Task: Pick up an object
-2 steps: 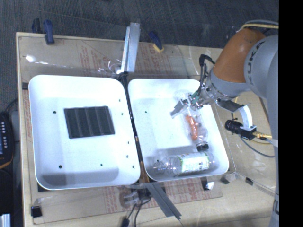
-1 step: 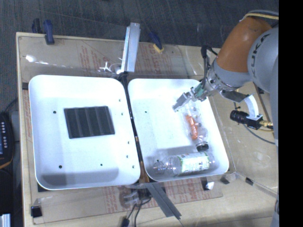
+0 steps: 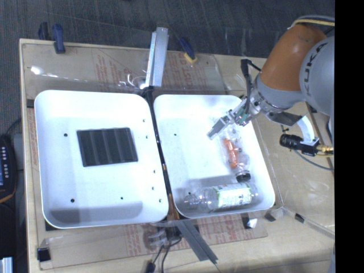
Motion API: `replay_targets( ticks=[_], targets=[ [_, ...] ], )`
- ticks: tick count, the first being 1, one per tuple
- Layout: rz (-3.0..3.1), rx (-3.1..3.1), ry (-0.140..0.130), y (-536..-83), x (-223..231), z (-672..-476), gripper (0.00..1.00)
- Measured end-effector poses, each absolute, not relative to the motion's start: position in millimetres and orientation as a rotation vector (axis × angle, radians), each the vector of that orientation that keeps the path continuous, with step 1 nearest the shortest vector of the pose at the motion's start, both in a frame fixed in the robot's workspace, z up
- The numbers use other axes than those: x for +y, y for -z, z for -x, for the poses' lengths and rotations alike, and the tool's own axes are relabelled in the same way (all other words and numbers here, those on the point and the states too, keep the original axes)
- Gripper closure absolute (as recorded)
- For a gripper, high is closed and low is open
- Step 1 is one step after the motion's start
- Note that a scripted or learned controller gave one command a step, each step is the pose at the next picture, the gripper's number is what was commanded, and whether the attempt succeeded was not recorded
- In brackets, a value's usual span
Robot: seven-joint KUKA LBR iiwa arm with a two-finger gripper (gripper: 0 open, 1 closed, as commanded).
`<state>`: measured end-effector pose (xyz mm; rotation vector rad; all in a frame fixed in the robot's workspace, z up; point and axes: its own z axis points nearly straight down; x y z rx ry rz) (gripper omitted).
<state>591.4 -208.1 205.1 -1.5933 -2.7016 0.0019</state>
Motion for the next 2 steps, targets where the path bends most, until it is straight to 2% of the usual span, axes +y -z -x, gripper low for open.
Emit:
replay_targets(
  ticks=[1,2],
  targets=[
    [1.471,-2.774,-0.001,-185.8,-208.5,-577.1,0.00],
    [1.473,-2.776,-0.001,-193.0,-209.3,-574.7,0.00]
  ],
)
